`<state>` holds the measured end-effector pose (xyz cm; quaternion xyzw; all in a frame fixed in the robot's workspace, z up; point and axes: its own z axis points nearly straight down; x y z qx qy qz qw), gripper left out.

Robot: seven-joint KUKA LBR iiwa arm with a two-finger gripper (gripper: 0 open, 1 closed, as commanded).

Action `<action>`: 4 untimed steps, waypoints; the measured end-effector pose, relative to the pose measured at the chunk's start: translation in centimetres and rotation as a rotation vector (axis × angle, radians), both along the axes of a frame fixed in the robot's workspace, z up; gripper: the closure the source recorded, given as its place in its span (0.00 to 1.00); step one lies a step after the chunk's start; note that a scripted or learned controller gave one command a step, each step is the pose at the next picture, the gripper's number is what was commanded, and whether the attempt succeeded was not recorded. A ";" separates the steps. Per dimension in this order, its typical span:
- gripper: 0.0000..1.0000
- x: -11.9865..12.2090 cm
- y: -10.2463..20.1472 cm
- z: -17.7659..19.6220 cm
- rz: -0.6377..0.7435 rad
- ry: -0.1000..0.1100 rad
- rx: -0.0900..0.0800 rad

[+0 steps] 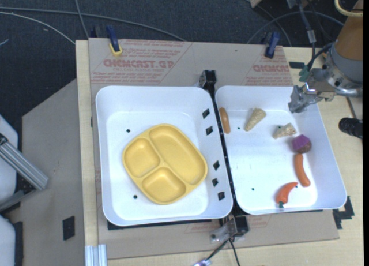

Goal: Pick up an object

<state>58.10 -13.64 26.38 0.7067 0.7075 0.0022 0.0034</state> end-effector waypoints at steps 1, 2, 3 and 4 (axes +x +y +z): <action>1.00 1.3 5.1 0.3 0.005 0.005 0.003; 1.00 2.4 11.2 -1.1 0.006 0.010 0.005; 1.00 3.1 16.1 -2.8 0.004 0.012 0.004; 1.00 5.0 21.9 -2.6 0.006 0.005 0.004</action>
